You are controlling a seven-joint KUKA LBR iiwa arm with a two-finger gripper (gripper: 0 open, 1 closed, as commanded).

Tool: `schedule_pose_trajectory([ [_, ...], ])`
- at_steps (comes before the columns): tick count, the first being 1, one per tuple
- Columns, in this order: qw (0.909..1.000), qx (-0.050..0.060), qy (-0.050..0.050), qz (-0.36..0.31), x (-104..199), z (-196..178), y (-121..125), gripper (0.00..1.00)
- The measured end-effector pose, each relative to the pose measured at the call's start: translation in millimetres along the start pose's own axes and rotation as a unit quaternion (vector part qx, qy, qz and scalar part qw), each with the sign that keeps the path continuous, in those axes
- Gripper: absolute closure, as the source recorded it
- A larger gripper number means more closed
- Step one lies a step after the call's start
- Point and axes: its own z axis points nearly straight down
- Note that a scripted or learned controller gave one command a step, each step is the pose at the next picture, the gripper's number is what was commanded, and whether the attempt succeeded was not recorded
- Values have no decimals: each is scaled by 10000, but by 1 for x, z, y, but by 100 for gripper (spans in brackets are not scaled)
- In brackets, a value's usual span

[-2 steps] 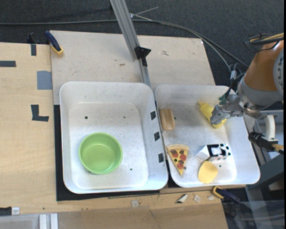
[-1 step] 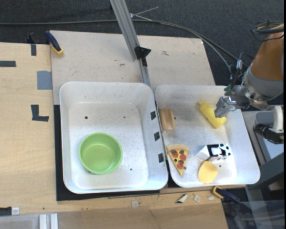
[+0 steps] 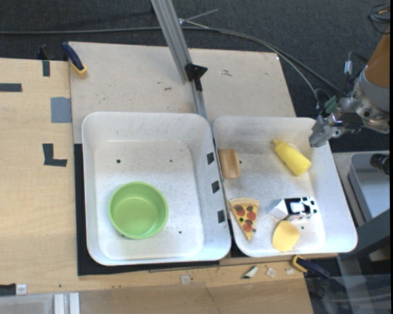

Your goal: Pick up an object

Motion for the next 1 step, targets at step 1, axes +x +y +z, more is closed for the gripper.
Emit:
schedule_pose_trajectory([
  [1, 10000, 30, 4, -16, 47, 15, 0, 100],
])
